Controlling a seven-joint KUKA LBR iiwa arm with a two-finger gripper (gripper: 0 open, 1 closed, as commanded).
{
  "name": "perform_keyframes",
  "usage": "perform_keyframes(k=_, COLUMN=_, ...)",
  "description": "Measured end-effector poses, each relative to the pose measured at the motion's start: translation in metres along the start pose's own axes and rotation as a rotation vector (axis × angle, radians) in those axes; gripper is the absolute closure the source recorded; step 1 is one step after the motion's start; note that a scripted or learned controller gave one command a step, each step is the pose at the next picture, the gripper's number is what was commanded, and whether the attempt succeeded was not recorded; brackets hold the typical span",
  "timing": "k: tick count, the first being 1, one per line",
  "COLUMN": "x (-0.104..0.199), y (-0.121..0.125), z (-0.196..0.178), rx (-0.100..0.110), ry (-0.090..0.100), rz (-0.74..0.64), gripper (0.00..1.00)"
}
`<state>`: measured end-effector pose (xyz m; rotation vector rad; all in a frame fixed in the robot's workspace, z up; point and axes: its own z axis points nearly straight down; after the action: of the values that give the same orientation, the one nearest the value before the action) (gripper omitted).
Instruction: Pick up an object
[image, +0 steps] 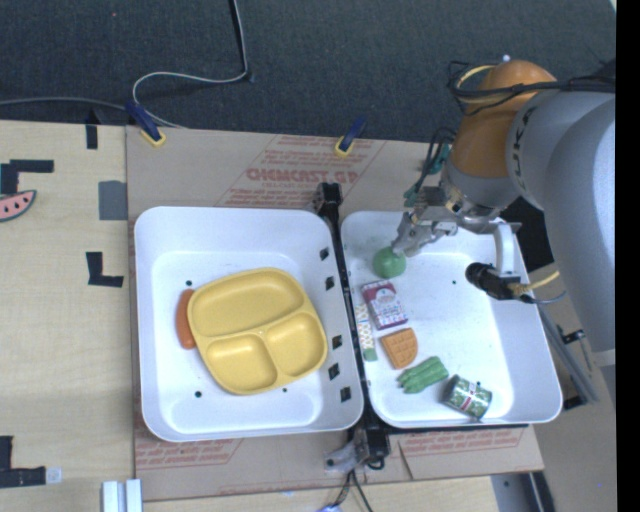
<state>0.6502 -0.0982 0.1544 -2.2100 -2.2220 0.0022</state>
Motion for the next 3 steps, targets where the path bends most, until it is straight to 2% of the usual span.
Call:
perform_keyframes(k=1, x=0.0000, y=-0.0001, z=0.0001, rx=0.000, ry=0.000, rz=0.000, gripper=0.00)
perform_keyframes(k=2, x=0.0008, y=-0.0001, z=-0.0092, rx=0.001, ry=0.002, rz=-0.001, gripper=1.00)
perform_keyframes(k=3, x=0.0008, y=-0.0001, z=-0.0091, rx=0.001, ry=0.002, rz=-0.001, gripper=0.00)
